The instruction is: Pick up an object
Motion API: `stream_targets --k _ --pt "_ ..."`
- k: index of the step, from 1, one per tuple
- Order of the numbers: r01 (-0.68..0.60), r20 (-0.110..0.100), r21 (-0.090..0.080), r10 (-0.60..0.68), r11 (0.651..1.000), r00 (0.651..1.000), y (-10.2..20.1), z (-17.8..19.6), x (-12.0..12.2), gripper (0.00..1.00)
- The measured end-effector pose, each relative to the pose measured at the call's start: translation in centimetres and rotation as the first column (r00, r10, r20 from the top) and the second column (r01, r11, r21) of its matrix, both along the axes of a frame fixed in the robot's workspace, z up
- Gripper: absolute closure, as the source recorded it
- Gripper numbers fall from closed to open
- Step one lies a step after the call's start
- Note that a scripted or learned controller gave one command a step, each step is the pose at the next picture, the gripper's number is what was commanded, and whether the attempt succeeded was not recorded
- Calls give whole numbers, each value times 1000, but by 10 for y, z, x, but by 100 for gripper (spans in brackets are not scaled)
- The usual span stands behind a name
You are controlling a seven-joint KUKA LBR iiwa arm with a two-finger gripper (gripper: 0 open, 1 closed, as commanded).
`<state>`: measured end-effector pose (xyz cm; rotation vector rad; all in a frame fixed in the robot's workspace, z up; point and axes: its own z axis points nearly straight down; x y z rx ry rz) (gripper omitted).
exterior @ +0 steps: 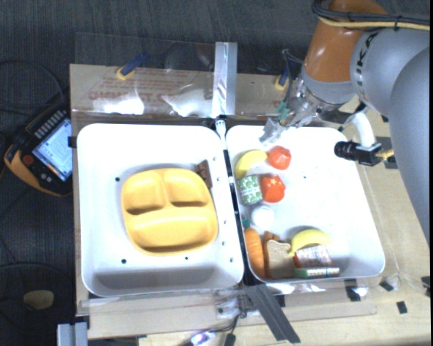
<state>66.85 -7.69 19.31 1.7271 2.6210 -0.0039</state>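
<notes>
Where the grey arm with its orange band reaches in from the right, the pincer [274, 130] hangs over the far left corner of the right-hand shallow white bin [346, 207]; whether it is wide or narrow cannot be told from this view, and nothing shows between its tips.

Just beside and below the pincer lies a small red round tomato-like toy [278, 157], with a yellow lemon-shaped toy [247, 161] to its left against the bin wall. Nearer the camera follow a green-and-white labelled can [250, 189], touching a second red round toy [273, 188], then a white egg-shaped piece [262, 215]. Along the near wall lie an orange carrot-shaped toy [254, 249], a tan bread-slice toy [278, 256], a yellow banana-shaped toy [309, 238] and a small labelled box [314, 258].

The left-hand shallow white bin [101, 193] holds a yellow plastic divided tray [169, 211], well apart from the pincer. Both bins rest on the surface [94, 78].
</notes>
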Motion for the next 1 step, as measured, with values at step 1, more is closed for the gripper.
stream_targets --k 1 --pt "0 0 0 0 1000 1000 0 0 0 0"
